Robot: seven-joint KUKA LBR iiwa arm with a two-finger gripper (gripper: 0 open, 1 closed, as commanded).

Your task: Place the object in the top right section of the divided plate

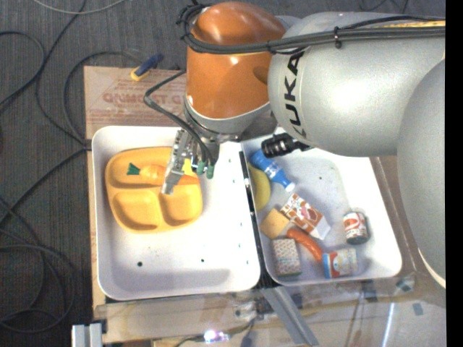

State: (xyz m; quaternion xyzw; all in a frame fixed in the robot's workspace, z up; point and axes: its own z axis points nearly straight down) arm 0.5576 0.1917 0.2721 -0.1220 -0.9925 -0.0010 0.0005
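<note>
An orange divided plate [148, 212] lies in the left white bin [181, 266]. A small toy carrot [142, 170] with a green top rests in the plate's upper section, towards its left. My gripper [189, 176] hangs over the plate's upper right part, just right of the carrot. Its fingers stand apart: one metal finger [172, 178] reaches down onto the plate, the other ends in green tips [208, 170]. A small yellow patch shows between them; I cannot tell what it is. The arm's orange band hides the bin's far edge.
The right bin [383, 215] holds several things: a blue bottle [270, 169], a yellow banana [261, 188], a printed carton [304, 215], a small can [355, 227], a red-orange sausage shape [307, 244] and a sponge [286, 257]. A cardboard sheet [130, 96] lies behind the left bin.
</note>
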